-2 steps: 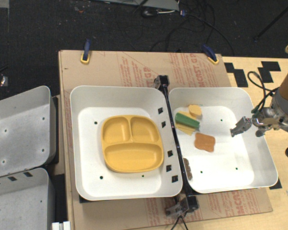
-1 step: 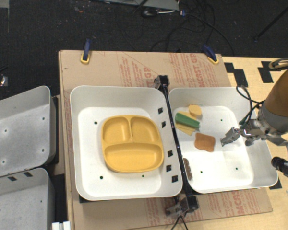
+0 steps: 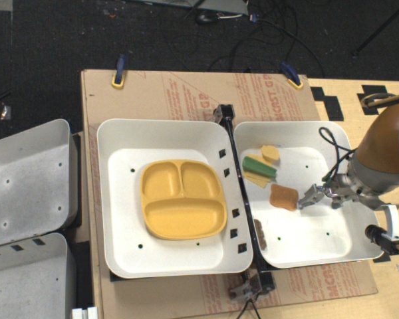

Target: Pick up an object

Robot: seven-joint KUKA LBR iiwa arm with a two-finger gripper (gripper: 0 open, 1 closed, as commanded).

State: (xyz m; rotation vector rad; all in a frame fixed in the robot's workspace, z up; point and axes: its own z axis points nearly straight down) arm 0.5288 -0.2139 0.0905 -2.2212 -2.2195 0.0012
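1. Table (image 3: 159, 98) carries two white bins side by side; the left bin (image 3: 113, 198) and the right bin (image 3: 332, 244) touch along a dark divider in the middle.
2. Tray (image 3: 183, 199), yellow with three compartments, lies flat in the middle of the left bin; nothing lies in its compartments.
3. Sponge (image 3: 259, 169), green on top and yellow below, lies in the upper left part of the right bin, near the divider; a small yellow piece (image 3: 270, 153) sits just beside its upper right end, and I cannot tell if they touch.
4. Brown block (image 3: 284, 197) lies below the sponge, on the floor of the right bin, a little apart from it.
5. Arm (image 3: 384, 153) reaches in from the right, over the right side of the right bin; a black cable (image 3: 332, 143) runs along it.
6. Gripper (image 3: 314, 197) is low in the right bin, pointing left; its tip is just beside the right edge of the brown block; whether it touches the block I cannot tell.
7. Gripper state is not clear from this angle; no object shows between its parts.
8. Two blue and yellow clamps (image 3: 119, 72) hold the far edge of the table.
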